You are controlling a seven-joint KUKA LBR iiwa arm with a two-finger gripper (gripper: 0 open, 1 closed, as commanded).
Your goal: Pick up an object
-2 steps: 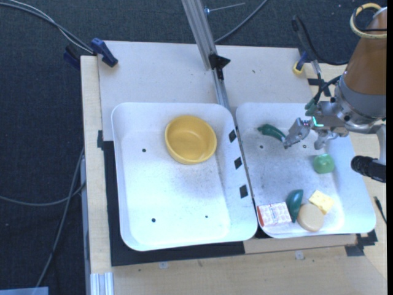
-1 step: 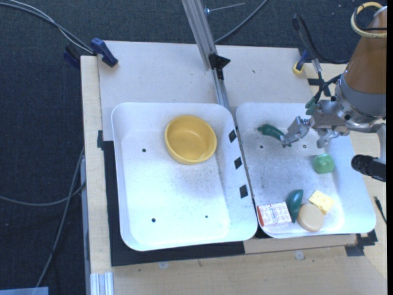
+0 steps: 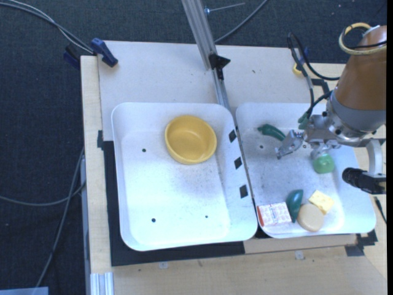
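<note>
Two white bins (image 3: pixel 123 165): one yellow bowl (image 3: pixel 190 139) left, five items right; pincer (image 3: pixel 288 147) state unclear.

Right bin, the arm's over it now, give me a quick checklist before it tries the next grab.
1. Gripper over the right bin: ok.
2. Something between its fingers: not ok, nothing seen there.
3. Green ball within easy reach, beside the wrist: ok.
4. Dark green piece lies apart from the rest: ok.
5. Small box, teal piece and yellow block crowd the near corner: not ok.
6. Yellow bowl sits away, in the left bin: ok.
</note>
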